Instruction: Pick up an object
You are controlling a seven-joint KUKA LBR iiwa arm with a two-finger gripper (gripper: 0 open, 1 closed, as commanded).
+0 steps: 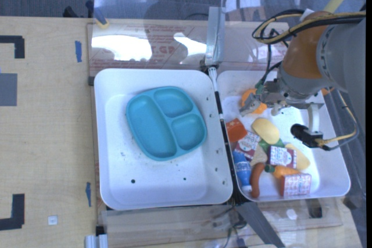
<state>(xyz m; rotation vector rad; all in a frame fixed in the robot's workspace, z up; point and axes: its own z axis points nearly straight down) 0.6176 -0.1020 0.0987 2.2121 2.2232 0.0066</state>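
The right bin (pixel 337 174) holds a pile of toy food: a yellow oval piece (pixel 266 129), an orange-red piece (pixel 235 129), a red-and-white carton (pixel 280 155), a red-and-white box (pixel 297 184), a brown sausage (pixel 257 178) and a blue packet (pixel 242 172). My gripper (pixel 253 103) hangs low over the bin's far left part. It sits right at a small orange item (pixel 249 94), which it partly covers. Whether it touches that item is unclear.
The left bin (pixel 110 142) carries a blue three-part plate (pixel 167 122). A metal divider (pixel 214 43) and clear panels stand behind both bins. The arm's orange band (pixel 302 55) and cables loom over the right bin's back. Wooden bench lies to the left.
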